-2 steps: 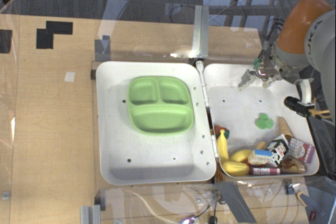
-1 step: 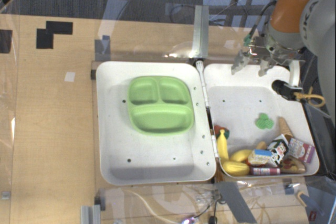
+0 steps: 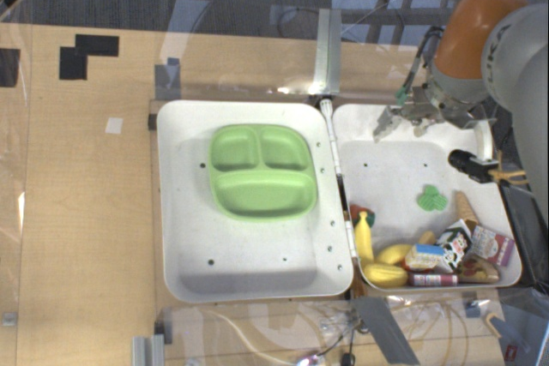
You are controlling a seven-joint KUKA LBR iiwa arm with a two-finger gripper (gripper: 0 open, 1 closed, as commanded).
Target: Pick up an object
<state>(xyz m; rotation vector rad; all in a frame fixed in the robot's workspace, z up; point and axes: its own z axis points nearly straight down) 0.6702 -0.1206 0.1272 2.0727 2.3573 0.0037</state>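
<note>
Camera view. The counter (image 3: 77,184) carries a left bin (image 3: 184,210) and a right bin (image 3: 386,176), touching along their inner edges.

Left bin: a green divided plate (image 3: 262,170) lies flat near the middle, toward the far edge.

Right bin: the loose objects are crowded along the near edge.
- Two bananas (image 3: 377,253) lie in the near-left corner, one along the left wall and one along the near wall.
- A carton (image 3: 455,246) lies tilted further right, in among other small packets that are too jumbled to identify.
- A small green piece (image 3: 433,200) lies alone on bare floor, between that pile and the far edge.

The arm (image 3: 502,39) enters from the right. The end effector (image 3: 401,124) is over the far edge of the right bin, well apart from the pile. Its fingers are spread and released, with nothing between them.
</note>
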